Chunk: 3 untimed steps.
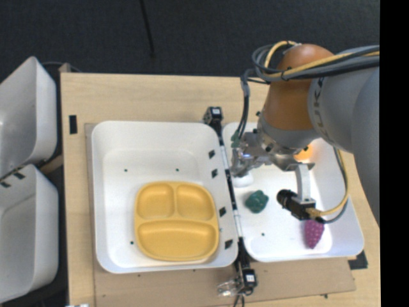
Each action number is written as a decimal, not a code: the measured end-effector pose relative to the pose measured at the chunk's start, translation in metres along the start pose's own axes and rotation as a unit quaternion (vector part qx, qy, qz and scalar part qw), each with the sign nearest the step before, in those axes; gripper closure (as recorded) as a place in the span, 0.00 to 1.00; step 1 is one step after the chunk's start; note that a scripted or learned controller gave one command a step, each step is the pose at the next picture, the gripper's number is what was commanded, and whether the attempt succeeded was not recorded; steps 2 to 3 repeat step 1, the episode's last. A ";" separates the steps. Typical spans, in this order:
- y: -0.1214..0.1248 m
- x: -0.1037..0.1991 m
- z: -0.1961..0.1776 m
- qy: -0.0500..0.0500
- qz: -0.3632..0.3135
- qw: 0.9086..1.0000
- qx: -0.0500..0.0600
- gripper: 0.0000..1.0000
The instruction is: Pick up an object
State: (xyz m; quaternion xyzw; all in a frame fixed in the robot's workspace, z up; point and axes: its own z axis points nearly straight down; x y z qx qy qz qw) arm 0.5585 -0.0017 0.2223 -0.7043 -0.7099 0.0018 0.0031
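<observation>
The gripper (243,162) hangs low over the right bin (281,247), close against the wall that this bin shares with its neighbour, at the bin's far left part. Whether it is spread or pressed together cannot be told from above, since the wrist covers it, and nothing can be seen pinched in it. Just under it, toward the camera, lies a small white piece (243,180); it cannot be told whether this is a loose thing or part of the tool.

A green lump (257,201) rests on the floor of the same bin, just beside that white piece and apart from the gripper. A purple bunch of grapes (313,233) lies further along, near the bin's near right corner, well apart from the green lump.

The arm (291,101) reaches in from the right, its orange band above the wrist.

In the left bin (128,152) a yellow plate (176,221) with three compartments lies flat in the near part, close to the shared wall. Both bins stand on a pale wooden bench (147,94).
</observation>
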 end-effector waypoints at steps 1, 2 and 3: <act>-0.004 0.052 -0.011 0.000 -0.001 1.000 -0.001 1.00; -0.004 0.052 -0.011 0.000 -0.001 1.000 -0.001 1.00; -0.004 0.052 -0.011 0.000 -0.001 1.000 -0.001 1.00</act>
